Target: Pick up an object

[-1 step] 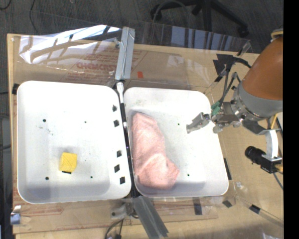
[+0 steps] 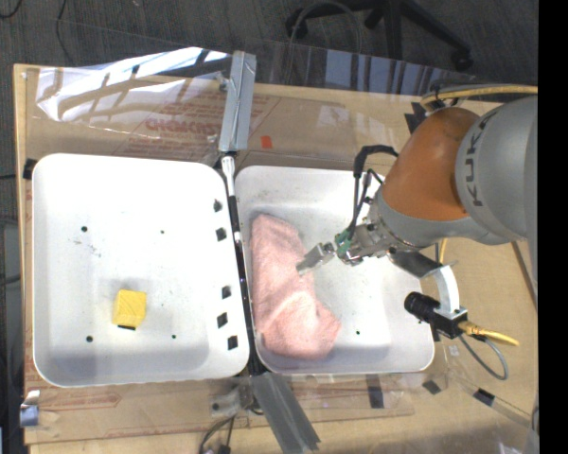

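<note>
Gripper (image 2: 312,256) hangs low over the right bin (image 2: 398,343), its tip at the right edge of the pink cloth (image 2: 286,287); whether its fingers are apart or together I cannot tell. That cloth lies in the left part of the right bin, its long axis running from the far side toward the near side, beside the wall between the bins. It sits just left of the tip, so a short move left and down looks enough. Bare floor lies right of the cloth. A yellow block (image 2: 130,308) rests well apart in the left bin (image 2: 57,253).
</note>
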`<state>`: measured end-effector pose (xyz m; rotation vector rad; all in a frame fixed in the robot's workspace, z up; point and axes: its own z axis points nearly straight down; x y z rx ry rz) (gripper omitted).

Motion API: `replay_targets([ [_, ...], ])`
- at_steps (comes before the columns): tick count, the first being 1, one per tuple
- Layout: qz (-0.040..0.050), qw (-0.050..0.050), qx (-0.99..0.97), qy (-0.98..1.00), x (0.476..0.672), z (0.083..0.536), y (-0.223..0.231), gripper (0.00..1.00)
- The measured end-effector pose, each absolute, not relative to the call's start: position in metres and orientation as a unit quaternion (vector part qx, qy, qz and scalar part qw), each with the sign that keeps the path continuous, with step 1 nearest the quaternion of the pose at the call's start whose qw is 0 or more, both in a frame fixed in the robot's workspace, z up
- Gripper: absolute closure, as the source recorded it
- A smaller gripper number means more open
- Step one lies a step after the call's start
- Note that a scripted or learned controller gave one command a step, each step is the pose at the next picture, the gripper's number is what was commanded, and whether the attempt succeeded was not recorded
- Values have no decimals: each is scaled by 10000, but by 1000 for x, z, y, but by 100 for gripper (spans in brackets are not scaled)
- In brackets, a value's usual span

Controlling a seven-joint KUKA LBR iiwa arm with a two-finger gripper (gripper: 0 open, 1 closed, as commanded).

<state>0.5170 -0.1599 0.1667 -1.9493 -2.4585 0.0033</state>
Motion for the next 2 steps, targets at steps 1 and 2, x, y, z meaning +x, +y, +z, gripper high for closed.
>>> replay_targets([
  [1,12,16,-6882,-7255,573,103,-173,0],
  [2,15,23,-6867,-7270,574,113,-172,100],
])
